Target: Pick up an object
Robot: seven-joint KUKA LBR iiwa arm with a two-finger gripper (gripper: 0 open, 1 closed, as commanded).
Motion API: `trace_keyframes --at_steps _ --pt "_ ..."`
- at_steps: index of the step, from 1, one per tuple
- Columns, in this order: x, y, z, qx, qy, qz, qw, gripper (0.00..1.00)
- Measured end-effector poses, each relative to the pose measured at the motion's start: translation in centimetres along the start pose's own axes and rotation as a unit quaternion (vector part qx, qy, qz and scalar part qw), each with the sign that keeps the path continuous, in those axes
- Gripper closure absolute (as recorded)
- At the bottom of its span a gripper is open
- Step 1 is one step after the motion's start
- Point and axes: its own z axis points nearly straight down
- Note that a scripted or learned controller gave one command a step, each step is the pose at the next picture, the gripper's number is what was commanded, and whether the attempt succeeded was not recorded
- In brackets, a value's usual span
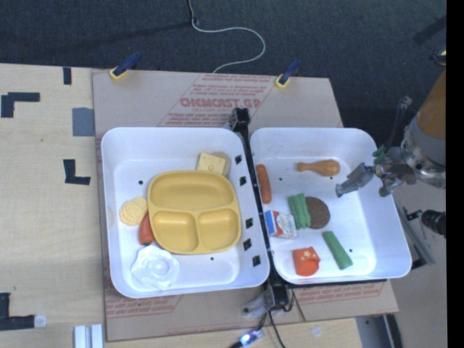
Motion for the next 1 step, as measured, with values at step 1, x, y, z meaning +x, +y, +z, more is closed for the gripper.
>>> trace_keyframes --at_steps 1 --pt "0.01 0.20 -0.46 -0.005 -0.001 -0.001 1.0000 0.00"
